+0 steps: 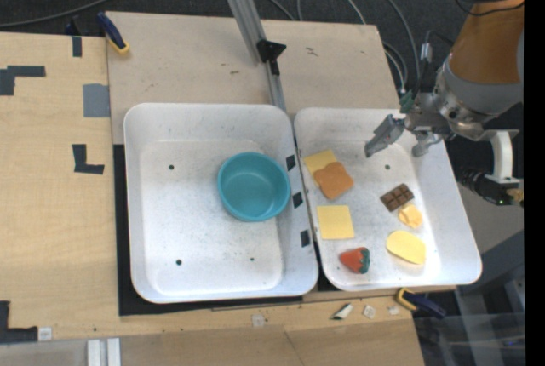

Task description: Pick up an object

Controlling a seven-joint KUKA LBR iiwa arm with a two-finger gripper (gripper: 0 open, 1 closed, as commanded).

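Claw: I saw the gripper (398, 135) hanging over the upper right part of the right bin (460, 215), its two fingers spread wide apart with nothing between them.

Arm: it came in from the right bin's right side, grey with the orange band above the wrist.

Candidates: all the small items lay in the right bin. Toward its left wall sat a toast-brown bread piece (333, 180) overlapping a yellow slice (318, 161); below those lay a yellow cheese square (335, 222), then a red strawberry (356, 260) near the bin's lower rim.

Nearest target: I judged the chocolate piece (396, 197) the likeliest pick, as it lay below the claw and nearer to it than the rest, with a small yellow-orange lump (410, 216) just beside it and a larger yellow wedge (407, 248) further down.

Handling: it looked like toy food, so I guessed it to be light, stiff and a bit slick, low to the bin floor.

Where to grip: I would have closed across its shorter sides, fingers reaching down to the floor, clear of the neighbouring lump.

Left bin: it (145, 185) held a teal bowl (252, 185), well apart from the claw.
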